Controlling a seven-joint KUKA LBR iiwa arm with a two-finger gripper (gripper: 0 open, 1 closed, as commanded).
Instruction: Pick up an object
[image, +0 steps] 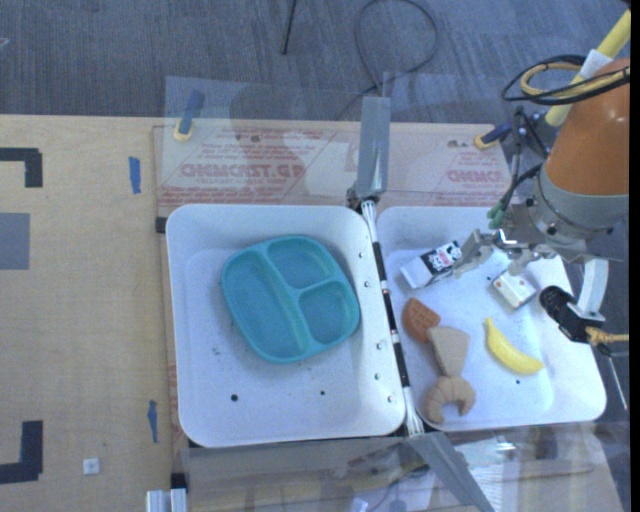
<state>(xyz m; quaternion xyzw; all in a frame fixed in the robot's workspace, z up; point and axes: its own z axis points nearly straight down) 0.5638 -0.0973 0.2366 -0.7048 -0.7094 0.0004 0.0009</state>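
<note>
A single fixed camera is mounted above the bench (80, 300) and looks down at a slant, tilted toward the far side. It stands far enough back to frame both bins whole: the left bin (190, 400) sits near centre, the right bin (580, 400) toward the right edge. Dark floor (150, 40) fills the far strip of the frame, beyond the bench. The near edge of the frame cuts just past the bins' near rims. The arm (590, 150) enters from the right, above the right bin, and is cropped by the frame edge.
</note>
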